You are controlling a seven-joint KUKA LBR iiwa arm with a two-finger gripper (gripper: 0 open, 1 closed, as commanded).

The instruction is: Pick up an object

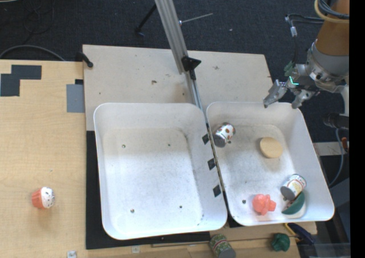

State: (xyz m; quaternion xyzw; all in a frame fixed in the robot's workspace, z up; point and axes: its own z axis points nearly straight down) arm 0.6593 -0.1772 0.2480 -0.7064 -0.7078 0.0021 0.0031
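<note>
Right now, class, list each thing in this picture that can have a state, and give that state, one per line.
gripper: open, holding nothing, above the right bin's far rim.
tan disc: lying flat in the right bin.
small can: tipped on its side in the right bin.
red-and-white ball: resting by the right bin's left wall.
pink toy: lying in the right bin.

No legible text or labels.

Lighting even, moderately bright, from overhead. White bins [149, 115] near overexposed, faint speckle visible. Floor [114, 12] at 12 o'clock dim, cables barely legible. Shadows soft, short. Slight softness overall, coarse resolution; arm [333, 35] at 2 o'clock mildly blurred. No obvious edge distortion.
</note>
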